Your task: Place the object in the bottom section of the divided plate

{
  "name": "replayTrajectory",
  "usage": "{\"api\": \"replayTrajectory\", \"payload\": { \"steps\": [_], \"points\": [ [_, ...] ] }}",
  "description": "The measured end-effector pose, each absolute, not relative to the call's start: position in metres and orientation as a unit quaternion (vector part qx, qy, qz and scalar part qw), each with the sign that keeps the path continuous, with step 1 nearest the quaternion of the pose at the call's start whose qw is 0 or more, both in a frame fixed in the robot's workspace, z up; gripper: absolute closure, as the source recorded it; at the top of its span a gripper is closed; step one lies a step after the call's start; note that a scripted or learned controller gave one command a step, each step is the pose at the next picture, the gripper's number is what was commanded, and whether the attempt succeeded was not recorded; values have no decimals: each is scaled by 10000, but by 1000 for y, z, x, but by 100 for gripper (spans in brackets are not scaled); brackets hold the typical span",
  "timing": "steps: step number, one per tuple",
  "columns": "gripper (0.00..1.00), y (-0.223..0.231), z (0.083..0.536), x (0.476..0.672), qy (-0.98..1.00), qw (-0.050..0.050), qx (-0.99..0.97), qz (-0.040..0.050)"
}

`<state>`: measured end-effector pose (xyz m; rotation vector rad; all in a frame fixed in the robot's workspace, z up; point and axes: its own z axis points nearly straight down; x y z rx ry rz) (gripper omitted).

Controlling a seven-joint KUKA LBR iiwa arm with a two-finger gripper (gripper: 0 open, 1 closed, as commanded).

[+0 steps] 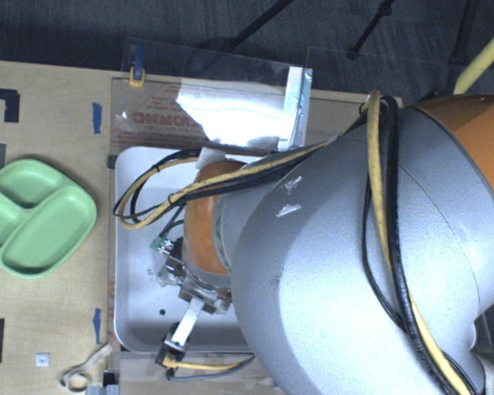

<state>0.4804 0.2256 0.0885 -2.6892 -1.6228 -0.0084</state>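
A light green divided plate (33, 217) lies on the wooden bench at the left, with two small sections at its top and one large section at its bottom right. All three sections look bare. My gripper (173, 262) reaches down into the white bin (129, 311), near the middle of its floor. The big grey arm with its orange band hides most of the bin. No loose object can be made out in the visible part of the bin.
A clear plastic panel (211, 105) stands at the bin's far edge. Black corner marks (7, 104) and blue tape strips (97, 116) sit on the bench around the plate. Bare wood lies between the plate and the bin.
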Motion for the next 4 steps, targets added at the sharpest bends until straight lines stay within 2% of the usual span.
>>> {"api": "replayTrajectory", "payload": {
  "steps": [1, 2, 3, 4],
  "points": [
    [100, 226, 99, 482, -5163, 9, -8564, -43],
    [100, 226, 128, 560, -4944, 4, -8692, 9],
    [100, 225, 145, 478, -4254, 10, -9050, 26],
    [100, 225, 140, 564, -4398, 3, -8981, 12]
  ]
}}
